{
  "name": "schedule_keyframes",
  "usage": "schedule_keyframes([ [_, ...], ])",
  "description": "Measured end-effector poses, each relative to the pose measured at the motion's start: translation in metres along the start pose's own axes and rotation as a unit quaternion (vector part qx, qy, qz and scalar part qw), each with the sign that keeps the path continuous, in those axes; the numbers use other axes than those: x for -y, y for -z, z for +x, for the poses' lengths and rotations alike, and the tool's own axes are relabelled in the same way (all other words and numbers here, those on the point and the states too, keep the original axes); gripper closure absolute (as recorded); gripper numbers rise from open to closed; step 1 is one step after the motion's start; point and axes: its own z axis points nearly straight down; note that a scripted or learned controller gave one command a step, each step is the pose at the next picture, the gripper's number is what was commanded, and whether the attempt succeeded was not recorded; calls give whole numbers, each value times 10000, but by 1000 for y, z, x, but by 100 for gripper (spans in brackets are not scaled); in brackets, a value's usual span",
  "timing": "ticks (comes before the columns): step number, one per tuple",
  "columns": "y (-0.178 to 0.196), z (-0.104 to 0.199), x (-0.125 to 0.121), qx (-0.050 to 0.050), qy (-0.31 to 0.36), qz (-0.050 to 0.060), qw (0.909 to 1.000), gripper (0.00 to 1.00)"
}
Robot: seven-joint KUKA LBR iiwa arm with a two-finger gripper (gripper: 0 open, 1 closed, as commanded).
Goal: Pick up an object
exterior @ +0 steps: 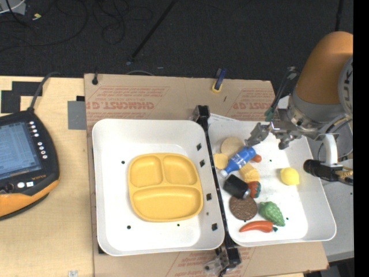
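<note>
The cardboard-covered table (144, 94) carries two shallow white plastic bins side by side; the left bin (109, 154) holds a yellow three-compartment plastic tray (165, 187), while the right bin (314, 212) holds a heap of small toy foods; the grey arm with its orange band (326, 68) comes in from the right and hangs over the far right corner of that bin.

The gripper (271, 130) hovers with its two fingers spread apart and nothing between them. The nearest thing, and so the likely pick, is the blue plastic bottle with a white cap (238, 158); it lies just below and left of the gripper in the view, its long axis slanting from lower left to upper right, so the fingers would need to close across that slant.

Crowding is the hazard: a round beige biscuit (231, 145) touches the bottle at its far side; a black cylinder (236, 186) and a brown round cookie (243, 208) sit just beside it at the near side; a yellow lemon (290, 176) lies apart to the right; a green vegetable (272, 213) and a red chilli pepper (256, 227) lie nearest the camera.
</note>
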Motion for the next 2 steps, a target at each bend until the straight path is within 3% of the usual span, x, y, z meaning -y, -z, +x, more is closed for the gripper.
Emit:
schedule_keyframes([
  [1,-124,22,12,17,-20,-51,10000,0],
  [2,-141,13,96,-8,-16,33,10000,0],
])
